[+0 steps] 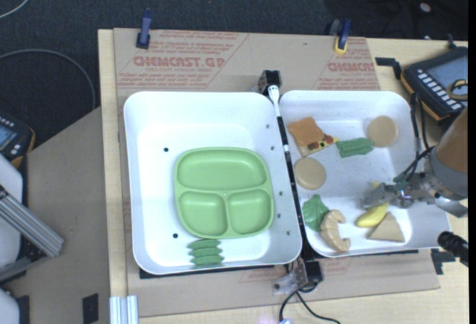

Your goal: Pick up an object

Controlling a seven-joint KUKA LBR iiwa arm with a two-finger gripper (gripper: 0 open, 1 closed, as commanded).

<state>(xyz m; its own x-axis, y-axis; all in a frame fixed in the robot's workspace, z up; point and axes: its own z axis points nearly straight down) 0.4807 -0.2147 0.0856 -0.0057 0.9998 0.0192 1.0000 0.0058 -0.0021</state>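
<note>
Camera view: the right bin (349,98) is crowded along its near wall, where a yellow banana piece (370,217), a tan wedge (388,229) and a curved pastry (334,229) lie close together; its middle floor is bare. The gripper (387,195) sits low just above the banana piece, near the right wall; whether its metal tips are parted or closed I cannot tell. A green divided plate (222,192) fills much of the left bin (145,166).

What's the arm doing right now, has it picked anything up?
Gripper low in right bin, nothing visibly held. Yellow banana toy just beneath it. Tan wedge close by.
</note>
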